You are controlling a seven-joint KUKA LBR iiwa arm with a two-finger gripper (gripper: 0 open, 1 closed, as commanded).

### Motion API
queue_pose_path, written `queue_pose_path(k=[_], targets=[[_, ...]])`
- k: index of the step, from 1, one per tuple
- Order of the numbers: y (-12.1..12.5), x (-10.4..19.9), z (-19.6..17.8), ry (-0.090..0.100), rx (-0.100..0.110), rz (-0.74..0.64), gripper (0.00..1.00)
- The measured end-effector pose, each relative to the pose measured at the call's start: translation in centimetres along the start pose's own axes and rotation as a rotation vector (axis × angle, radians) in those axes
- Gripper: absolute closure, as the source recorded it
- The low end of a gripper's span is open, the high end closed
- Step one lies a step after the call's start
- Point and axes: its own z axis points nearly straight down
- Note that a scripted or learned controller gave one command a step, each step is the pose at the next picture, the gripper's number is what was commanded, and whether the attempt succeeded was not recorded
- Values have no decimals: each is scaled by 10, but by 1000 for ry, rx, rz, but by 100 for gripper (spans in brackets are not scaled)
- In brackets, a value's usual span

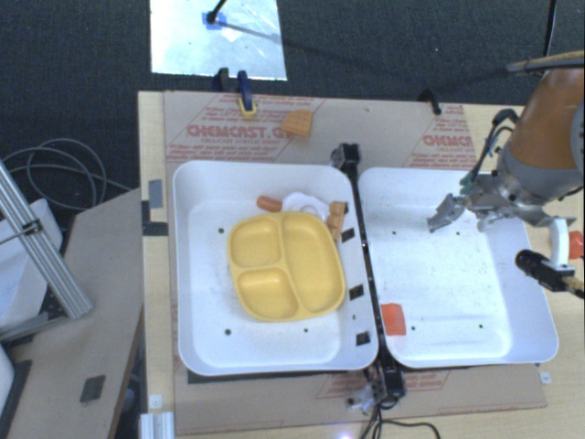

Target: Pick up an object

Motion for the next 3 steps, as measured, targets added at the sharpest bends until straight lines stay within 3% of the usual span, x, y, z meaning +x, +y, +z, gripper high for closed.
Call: queue_pose_path(k=[1,2,3], targets=[[-70,99,-121,4,-6,-10,0],[-89,146,-207,3,-12,-8,0],[-89,143,-213,0,-7,-7,100]])
